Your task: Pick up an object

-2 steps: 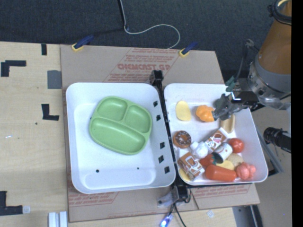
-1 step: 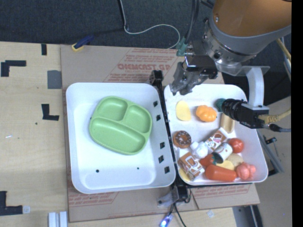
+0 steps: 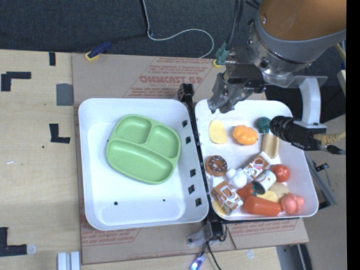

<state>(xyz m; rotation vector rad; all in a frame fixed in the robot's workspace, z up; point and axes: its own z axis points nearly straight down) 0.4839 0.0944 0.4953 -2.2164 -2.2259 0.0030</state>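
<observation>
From the overhead camera, we are looking down on two white bins sitting side by side on the bench. The left bin [image 3: 93, 167] is holding a green divided plate [image 3: 143, 148]. The right bin [image 3: 306, 173] is holding a heap of toy food: a pale yellow piece [image 3: 217, 131], an orange [image 3: 244, 134], a doughnut [image 3: 216, 165], a tomato [image 3: 280, 172] and a red sausage [image 3: 261, 207] near the front. We are seeing the gripper [image 3: 223, 106] hanging over the right bin's far left corner, just above the pale yellow piece, its fingers slightly parted and gripping nothing.
</observation>
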